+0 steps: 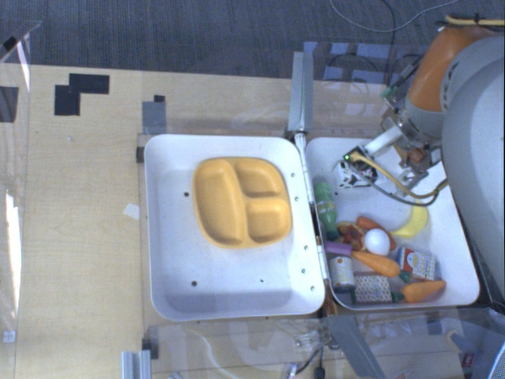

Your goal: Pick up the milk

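The milk [417, 264] is a small white carton with red and blue print. It lies near the front right corner of the right bin [458, 212], between a white egg [377, 241] and an orange carrot [424, 291]. My gripper [413, 162] hangs over the back of that bin, above and behind a yellow banana [413, 223]. It is well apart from the milk, and nothing shows in its grasp.
The left bin [170, 235] holds a yellow divided plate [241, 200]. The right bin's front half is crowded: a green bottle [324, 200], a long carrot [376, 263], a small can [342, 272], a grey textured block [372, 289] and reddish pieces [353, 229].
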Tool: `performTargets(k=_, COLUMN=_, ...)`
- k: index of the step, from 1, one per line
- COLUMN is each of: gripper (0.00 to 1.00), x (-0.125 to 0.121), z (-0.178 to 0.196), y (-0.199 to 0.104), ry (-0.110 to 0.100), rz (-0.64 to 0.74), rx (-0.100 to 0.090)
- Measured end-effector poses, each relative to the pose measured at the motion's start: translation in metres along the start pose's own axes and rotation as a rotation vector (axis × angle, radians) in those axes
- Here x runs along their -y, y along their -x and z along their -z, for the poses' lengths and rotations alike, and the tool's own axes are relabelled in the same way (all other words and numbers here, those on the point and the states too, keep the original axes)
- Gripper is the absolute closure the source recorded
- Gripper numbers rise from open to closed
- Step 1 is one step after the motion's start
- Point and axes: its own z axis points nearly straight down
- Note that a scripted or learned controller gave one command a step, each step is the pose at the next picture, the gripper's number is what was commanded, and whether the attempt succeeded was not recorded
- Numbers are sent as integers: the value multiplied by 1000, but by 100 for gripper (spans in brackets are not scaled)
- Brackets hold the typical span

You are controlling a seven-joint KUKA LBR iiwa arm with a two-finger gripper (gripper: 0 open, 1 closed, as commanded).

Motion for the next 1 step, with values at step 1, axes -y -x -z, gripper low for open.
performTargets(k=1, gripper=0, x=-18, z=-81, y=-12, ry=0, rz=-7, rx=-2)
